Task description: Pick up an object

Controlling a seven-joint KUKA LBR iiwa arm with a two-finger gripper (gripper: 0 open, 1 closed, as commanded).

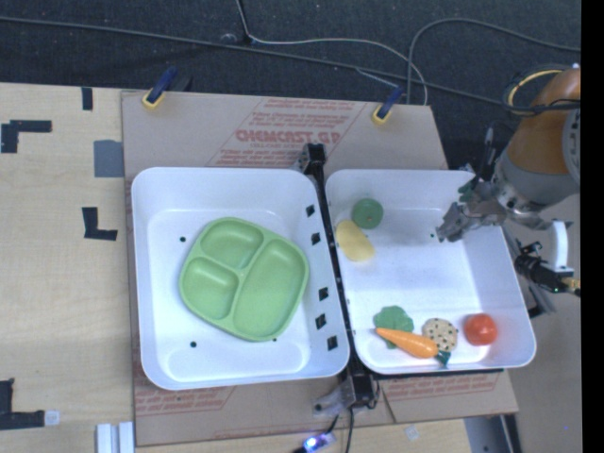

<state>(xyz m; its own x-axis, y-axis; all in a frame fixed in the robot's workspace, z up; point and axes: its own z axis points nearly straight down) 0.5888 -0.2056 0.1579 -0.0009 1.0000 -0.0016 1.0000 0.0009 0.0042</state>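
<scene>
Two shallow white bins sit side by side on my counter (57,253), over a cardboard sheet (283,130) with red print.

Left bin (156,347): one pale green divided plate (245,277) with three compartments, lying flat and turned at a slant near the middle.

Right bin (514,338), six small toy foods I can count:
- green round piece (367,213), matte, near the far left corner;
- pale yellow rounded piece (355,242), just beside and nearer than the green one, close to the wall shared with the left bin;
- green broccoli-like piece (394,318), lumpy, by the near wall;
- orange carrot (407,343), long and tapered, lying slantwise, touching the broccoli piece;
- tan speckled cookie-like disc (439,332), touching the carrot's thick end;
- red tomato-like ball (481,328), glossy, near the right corner, just beside the disc.

Arm: grey body with the orange band (557,88) at the upper right of my view, reaching in over the right bin's far right corner. End effector (451,229): dark, pointed down and leftward above the bare white floor at the bin's far right part, well apart from all six foods. Nothing shows between its tips; whether they are spread or pressed together I cannot tell at this size.
</scene>
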